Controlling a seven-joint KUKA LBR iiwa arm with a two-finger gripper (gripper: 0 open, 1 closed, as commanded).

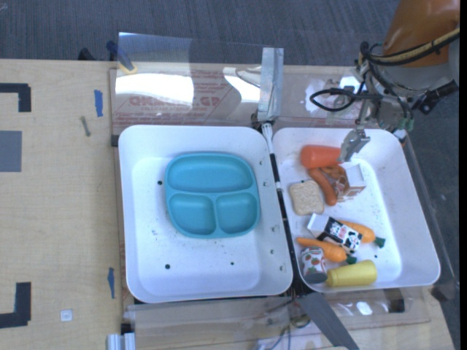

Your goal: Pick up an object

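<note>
Red lettering on the clear panel (191,93) behind the bins is too blurred to read.

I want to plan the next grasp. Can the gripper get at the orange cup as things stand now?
Probably yes. The gripper hangs at the right end of the orange cup, which lies on its side at the top of the pile with nothing over it.

An orange cup (319,155) lay on its side at the far end of the right bin (416,232). Nearer from it: a sausage (323,182), a cracker (305,196), a small carton (338,233), two carrots (326,249), a yellow bottle (352,273).
</note>
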